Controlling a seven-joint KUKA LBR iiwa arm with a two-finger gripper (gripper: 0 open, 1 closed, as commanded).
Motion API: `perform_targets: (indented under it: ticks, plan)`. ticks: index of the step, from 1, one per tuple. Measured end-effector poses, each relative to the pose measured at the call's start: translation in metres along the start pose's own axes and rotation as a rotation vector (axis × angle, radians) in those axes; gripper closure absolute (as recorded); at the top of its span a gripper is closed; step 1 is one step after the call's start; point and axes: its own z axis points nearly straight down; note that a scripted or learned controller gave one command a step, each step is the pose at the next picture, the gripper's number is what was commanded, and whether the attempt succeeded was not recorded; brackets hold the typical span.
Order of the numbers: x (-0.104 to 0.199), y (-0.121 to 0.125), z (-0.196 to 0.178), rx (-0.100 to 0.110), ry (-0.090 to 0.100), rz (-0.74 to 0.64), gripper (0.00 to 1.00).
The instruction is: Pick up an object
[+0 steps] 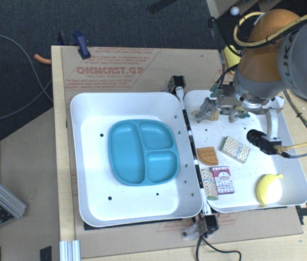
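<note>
Lying loose in the right bin (292,192), nothing chosen yet: yellow lemon-like fruit (269,188) near the front right corner, red-and-white carton (222,179) near the front left, patterned packet (235,149) mid-bin, brown wafer (208,156) against the divider side, a small patterned piece (209,186) touching the carton's left edge.

Gripper (219,109) low over the bin's back left part, apart from every item. Nothing between its metal fingers; cannot tell whether they are spread or pressed together, since the wrist blocks the view.

Left bin (88,118) holds a blue divided plate (142,151), flat, centred.

Risks, as judged: the carton and the piece beside it sit touching, so a descent there may catch both or push one aside. The fruit looks round and may roll off a pinch. The wafer lies close to the bin wall, where a finger could strike the rim. Flat packets give little to grip.
</note>
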Motion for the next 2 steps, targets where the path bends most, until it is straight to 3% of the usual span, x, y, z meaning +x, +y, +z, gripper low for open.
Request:
perform_targets:
  ticks: [1,2]
  plan:
    - [-0.074,0.053,0.025,-0.002,-0.003,0.002,0.00]
    - [-0.144,0.065,0.012,-0.004,-0.004,0.002,0.00]
